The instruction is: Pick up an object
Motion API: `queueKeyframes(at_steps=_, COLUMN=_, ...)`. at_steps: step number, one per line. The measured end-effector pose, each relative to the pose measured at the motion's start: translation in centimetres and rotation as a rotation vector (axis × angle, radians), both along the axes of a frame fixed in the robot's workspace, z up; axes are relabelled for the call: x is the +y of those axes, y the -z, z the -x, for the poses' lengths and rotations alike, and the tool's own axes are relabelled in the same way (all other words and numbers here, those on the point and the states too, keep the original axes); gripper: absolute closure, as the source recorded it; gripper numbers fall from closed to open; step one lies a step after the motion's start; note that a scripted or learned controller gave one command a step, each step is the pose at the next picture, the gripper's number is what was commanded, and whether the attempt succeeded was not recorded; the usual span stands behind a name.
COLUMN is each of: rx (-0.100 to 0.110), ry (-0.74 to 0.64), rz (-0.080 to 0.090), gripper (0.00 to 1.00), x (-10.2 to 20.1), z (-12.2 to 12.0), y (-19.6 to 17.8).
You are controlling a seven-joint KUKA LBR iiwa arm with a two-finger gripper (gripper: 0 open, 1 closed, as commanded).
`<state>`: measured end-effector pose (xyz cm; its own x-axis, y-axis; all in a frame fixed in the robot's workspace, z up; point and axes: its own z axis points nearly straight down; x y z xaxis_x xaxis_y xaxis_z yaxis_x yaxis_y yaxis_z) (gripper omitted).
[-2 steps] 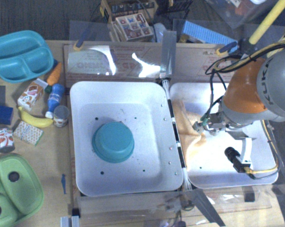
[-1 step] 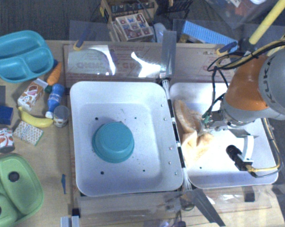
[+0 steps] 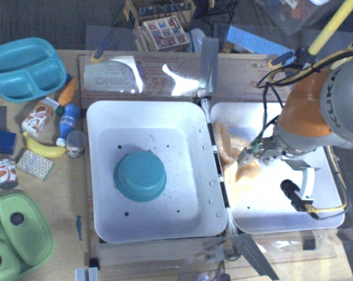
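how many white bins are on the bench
2. The left bin holds an upside-down teal bowl. The right bin sits beside it, under the arm's gripper, with pale tan objects inside.

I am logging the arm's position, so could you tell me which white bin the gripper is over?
The right-hand bin: the gripper hangs over it, while the left bin holds a teal bowl.

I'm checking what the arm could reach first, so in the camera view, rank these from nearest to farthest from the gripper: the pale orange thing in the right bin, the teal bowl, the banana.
Measured from the gripper:
1. Pale orange thing, in the right bin, right beside it.
2. Teal bowl, upside down in the left bin.
3. Banana, on the bench left of both bins.
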<state>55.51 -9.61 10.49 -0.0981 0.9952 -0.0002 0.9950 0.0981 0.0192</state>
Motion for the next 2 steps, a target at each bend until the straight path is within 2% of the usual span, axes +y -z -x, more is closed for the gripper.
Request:
queueKeyframes(at_steps=1, rx=0.004, ry=0.014, rz=0.001, gripper=0.0, x=0.0, z=-0.3, y=1.3)
queueKeyframes(at_steps=2, rx=-0.001, ry=0.016, rz=-0.001, gripper=1.0, x=0.0, z=-0.4, y=0.2)
